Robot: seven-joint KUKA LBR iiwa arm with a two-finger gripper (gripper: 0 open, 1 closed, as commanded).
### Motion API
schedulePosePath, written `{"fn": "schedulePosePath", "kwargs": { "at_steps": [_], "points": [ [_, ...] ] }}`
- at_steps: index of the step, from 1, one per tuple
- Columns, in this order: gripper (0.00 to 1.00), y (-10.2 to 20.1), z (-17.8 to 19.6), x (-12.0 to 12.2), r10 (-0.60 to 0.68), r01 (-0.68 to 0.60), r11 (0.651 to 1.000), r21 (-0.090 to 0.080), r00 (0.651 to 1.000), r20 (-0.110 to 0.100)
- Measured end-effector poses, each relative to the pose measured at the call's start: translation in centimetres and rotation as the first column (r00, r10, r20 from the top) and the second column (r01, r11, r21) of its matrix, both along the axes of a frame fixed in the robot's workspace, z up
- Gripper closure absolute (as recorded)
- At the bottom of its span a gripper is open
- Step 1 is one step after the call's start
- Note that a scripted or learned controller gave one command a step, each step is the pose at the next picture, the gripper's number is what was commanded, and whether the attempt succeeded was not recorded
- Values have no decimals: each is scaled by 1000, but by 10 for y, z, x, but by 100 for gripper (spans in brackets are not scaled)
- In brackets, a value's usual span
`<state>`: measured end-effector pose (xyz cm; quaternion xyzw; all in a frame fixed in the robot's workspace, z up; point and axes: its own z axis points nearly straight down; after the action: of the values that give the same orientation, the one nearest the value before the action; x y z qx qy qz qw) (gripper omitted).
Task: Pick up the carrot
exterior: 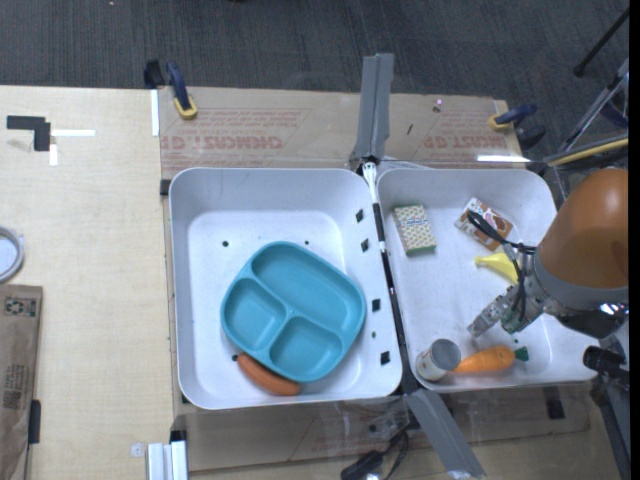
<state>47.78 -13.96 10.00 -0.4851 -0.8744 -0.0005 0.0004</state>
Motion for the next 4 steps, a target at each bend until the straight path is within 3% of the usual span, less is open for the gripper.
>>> {"fn": "schedulePosePath", "kwargs": {
  "at_steps": [1, 2, 3, 4],
  "points": [
    [100, 1, 109, 4, -110, 110, 994, -2, 994, 2],
    [100, -43, 65, 69, -213, 213, 977, -3, 977, 0],
    [100, -71, 8, 38, -394, 394, 919, -2, 919, -1],
    [0, -71, 8, 38, -395, 395, 919, -2, 919, -2]
  ]
}}
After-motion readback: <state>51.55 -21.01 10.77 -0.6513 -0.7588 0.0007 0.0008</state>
